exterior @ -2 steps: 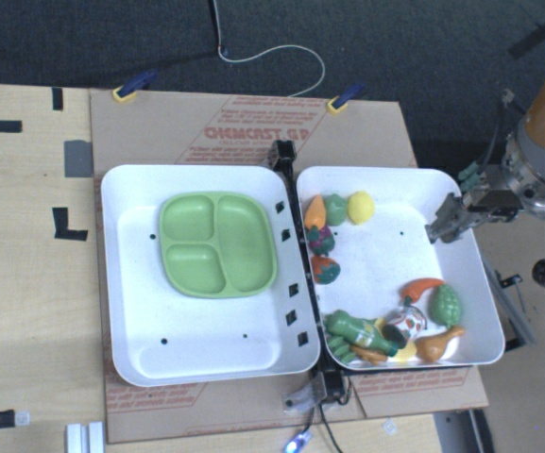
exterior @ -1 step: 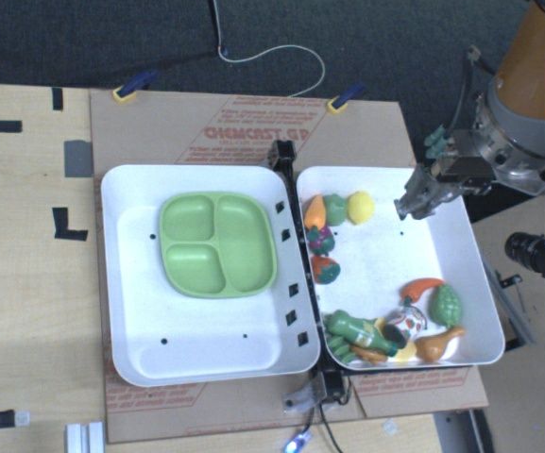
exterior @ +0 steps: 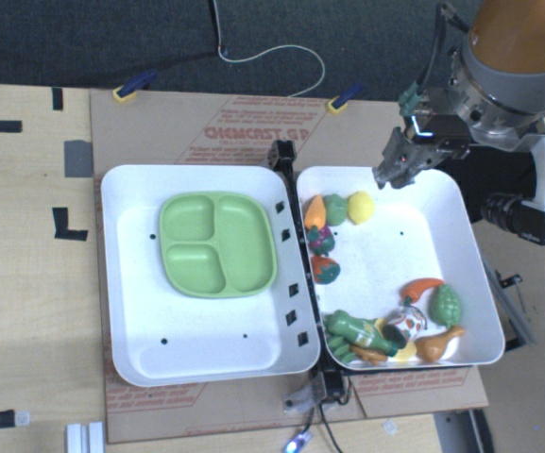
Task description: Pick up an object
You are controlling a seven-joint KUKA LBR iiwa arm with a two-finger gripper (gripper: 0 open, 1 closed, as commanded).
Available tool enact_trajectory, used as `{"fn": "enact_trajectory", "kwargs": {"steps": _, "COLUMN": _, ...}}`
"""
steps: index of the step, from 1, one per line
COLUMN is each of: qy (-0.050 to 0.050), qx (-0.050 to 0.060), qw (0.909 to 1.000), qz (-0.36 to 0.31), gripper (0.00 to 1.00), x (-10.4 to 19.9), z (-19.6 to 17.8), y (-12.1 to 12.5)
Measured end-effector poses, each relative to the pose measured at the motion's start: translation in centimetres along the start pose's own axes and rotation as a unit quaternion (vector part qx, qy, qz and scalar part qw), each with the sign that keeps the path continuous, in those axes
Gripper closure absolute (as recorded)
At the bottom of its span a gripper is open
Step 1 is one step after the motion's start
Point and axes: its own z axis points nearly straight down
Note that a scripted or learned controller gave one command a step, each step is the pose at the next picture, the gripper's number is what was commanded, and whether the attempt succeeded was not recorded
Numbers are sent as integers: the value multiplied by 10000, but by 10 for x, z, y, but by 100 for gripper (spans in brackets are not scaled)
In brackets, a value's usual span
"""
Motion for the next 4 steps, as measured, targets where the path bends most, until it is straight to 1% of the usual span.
{"fn": "enact_trajectory", "kwargs": {"steps": 1, "qy": 20, "qx": -25, "qw": 10000, "qz": -48, "gripper": 100, "x": 121, "z": -79, "y": 22}}
{"fn": "enact_trajectory", "kwargs": {"steps": 2, "qy": -23, "qx": 98, "qw": 9999, "qz": 20, "gripper": 100, "x": 115, "z": 51, "y": 12}}
{"fn": "enact_trajectory", "kwargs": {"steps": 3, "qy": -7, "qx": 34, "qw": 10000, "qz": 4, "gripper": 100, "x": 116, "z": 34, "y": 13}}
{"fn": "enact_trajectory", "kwargs": {"steps": 4, "qy": -9, "qx": 43, "qw": 10000, "qz": -7, "gripper": 100, "x": 117, "z": 24, "y": 13}}
